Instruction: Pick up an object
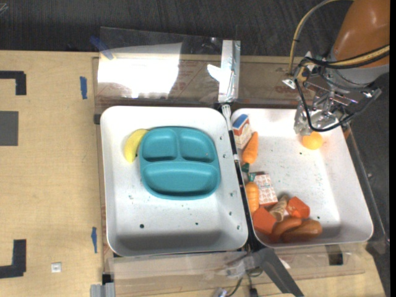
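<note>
White plastic bins sit side by side on the tan counter (43, 184), presumably so items can be moved from one to the other. The left bin (124, 228) holds a teal divided plate (179, 161) with a yellow banana-shaped toy (131, 143) tucked against its left edge. The right bin (346, 190) carries the loose stock: a small milk carton (240, 129) and an orange carrot toy (250, 147) against its left wall, a small printed box (266, 188) nearer, and a heap of red and brown toy foods (288, 218) in the near left corner. A small round orange ball (312, 141) lies apart from these in the far right part of that bin, which makes it the easiest candidate. The gripper (317, 117) hangs at the bin's far right, just above and beside the ball on its far side; whether it is open or closed cannot be told, and nothing is visibly held. In my judgement the pick is not yet made; the ball may roll if nudged.
</note>
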Motion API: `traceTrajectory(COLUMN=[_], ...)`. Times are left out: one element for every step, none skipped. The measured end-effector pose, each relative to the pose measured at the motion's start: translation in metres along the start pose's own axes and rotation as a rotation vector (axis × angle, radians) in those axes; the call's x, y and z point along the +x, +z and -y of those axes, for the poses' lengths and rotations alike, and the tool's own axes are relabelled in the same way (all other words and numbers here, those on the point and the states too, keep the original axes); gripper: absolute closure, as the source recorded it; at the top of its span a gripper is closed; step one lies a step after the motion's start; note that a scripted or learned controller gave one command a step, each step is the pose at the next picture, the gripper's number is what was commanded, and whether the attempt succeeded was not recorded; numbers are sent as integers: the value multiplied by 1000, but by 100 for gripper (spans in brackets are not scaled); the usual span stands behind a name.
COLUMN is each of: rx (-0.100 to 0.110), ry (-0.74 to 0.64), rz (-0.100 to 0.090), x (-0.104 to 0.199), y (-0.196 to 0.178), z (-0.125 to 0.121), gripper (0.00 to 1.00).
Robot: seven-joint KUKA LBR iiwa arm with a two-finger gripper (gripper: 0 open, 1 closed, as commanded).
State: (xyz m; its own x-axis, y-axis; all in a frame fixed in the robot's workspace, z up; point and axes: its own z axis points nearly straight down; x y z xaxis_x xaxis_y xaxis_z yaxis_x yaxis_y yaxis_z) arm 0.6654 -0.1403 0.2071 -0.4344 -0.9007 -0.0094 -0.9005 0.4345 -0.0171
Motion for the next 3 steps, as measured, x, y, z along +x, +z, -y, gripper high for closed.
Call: traceTrajectory(rx=[-17,0,-18], ry=[-38,-43,95], rz=[-3,-2,-5], x=[-67,-22,-58], y=[21,-77,13], z=[-30,-4,-26], gripper=[100,100,100])
